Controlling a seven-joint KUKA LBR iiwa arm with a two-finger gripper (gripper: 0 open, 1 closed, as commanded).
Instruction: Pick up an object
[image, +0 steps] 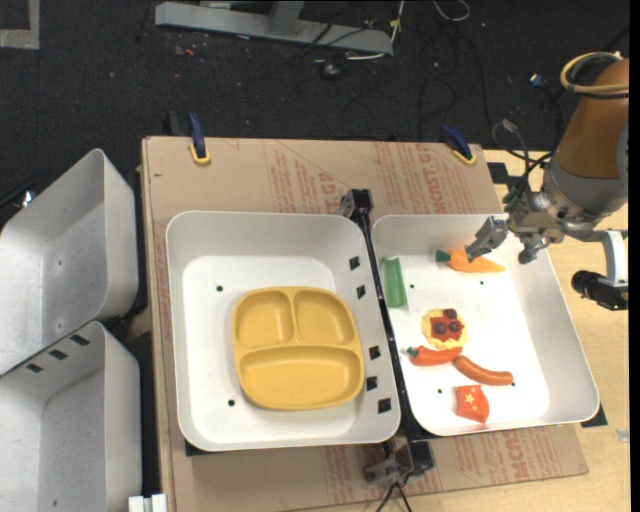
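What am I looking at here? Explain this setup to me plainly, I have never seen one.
This is one photo from a camera fixed above a workbench, looking down at a slant. The grey and orange machine at the right is a robot arm; its pincer hovers over a toy carrot and holds nothing. Two shallow white bins sit side by side. The left bin holds a yellow divided plate. The right bin holds toy food: the carrot, a green block, a small pizza, a red chili pepper, a sausage and a red strawberry-like piece.
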